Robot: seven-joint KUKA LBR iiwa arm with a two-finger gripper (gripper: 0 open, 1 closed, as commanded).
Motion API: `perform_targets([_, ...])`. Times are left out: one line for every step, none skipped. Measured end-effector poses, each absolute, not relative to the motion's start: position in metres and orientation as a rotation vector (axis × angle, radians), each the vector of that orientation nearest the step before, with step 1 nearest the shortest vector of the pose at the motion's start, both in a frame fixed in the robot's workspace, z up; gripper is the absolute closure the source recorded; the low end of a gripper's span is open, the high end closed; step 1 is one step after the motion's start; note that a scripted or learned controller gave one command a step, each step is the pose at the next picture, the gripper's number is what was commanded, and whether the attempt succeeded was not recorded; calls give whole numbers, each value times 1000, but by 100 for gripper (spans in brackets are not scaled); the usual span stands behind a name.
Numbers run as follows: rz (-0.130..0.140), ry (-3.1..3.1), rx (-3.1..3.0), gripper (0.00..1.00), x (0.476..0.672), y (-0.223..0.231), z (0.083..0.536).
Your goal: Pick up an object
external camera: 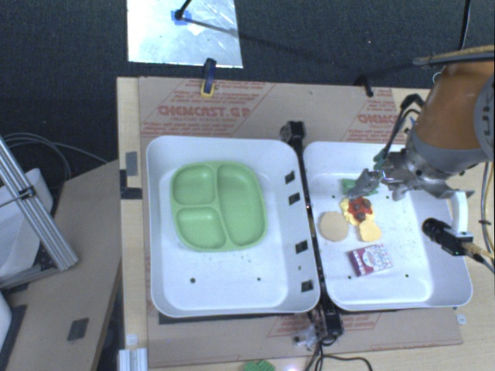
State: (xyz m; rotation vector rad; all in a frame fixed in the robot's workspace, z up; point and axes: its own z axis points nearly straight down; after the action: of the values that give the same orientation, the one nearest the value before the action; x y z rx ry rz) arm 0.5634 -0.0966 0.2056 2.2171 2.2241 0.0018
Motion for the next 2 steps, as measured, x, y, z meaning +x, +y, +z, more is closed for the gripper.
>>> perform_targets([-10,2229,2230,0,488,-83,115])
perform_targets([7,2221,2214,0,518,-82,84])
